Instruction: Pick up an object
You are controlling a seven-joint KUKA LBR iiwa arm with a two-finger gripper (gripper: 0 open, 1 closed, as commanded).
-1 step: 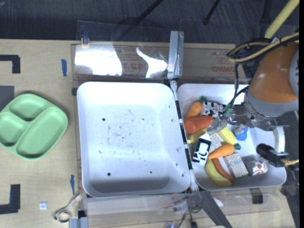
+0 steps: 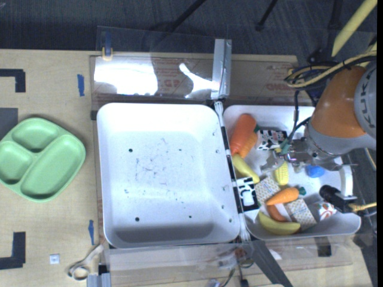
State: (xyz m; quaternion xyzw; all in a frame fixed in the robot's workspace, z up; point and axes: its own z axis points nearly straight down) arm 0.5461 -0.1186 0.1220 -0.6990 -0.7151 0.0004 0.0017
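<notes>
The right bin (image 2: 350,223) holds a pile of toy food. A large orange carrot (image 2: 242,133) lies at its far left, with a yellow banana (image 2: 245,167) just in front of it. My gripper (image 2: 282,155) hangs low over the middle of the bin, above a yellow corn cob (image 2: 280,174) and beside a black-and-white patterned piece (image 2: 270,137). A small carrot (image 2: 281,196), a slice of bread (image 2: 299,211) and a second banana (image 2: 278,223) lie nearer the front. A blue piece (image 2: 314,172) sits to the gripper's right.
The left bin (image 2: 119,124) stands beside the right one, split from it by their shared rims. A green divided plate (image 2: 39,158) rests on the bench at the far left. A clear panel (image 2: 155,76) stands behind the left bin.
</notes>
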